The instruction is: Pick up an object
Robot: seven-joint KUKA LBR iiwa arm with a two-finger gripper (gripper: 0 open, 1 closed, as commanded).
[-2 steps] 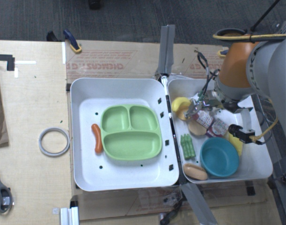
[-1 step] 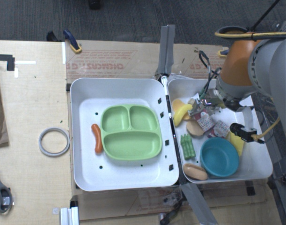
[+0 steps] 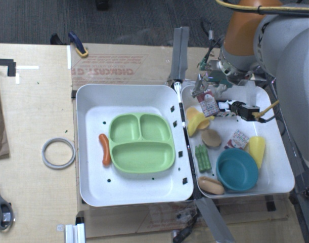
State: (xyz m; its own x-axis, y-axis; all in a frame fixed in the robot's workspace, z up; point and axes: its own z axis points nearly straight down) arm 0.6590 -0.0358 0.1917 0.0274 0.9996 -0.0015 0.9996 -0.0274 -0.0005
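The gripper hangs over the far left corner of the right white bin, and a small white-and-red packet dangles just under its fingers — seemingly pinched there, though I cannot tell for sure how far they stand apart. Below lie a yellow cup, a blue bowl and a green ridged piece. The left bin holds a green divided plate with an orange sausage-shaped toy beside it.

Right bin crowded: blue bowl, yellow cup, green item, bread roll, tan disc, yellow piece, small packets close together, narrow gaps between. Left bin: green divided plate fills middle, orange sausage beside it; open floor along edges and corners.
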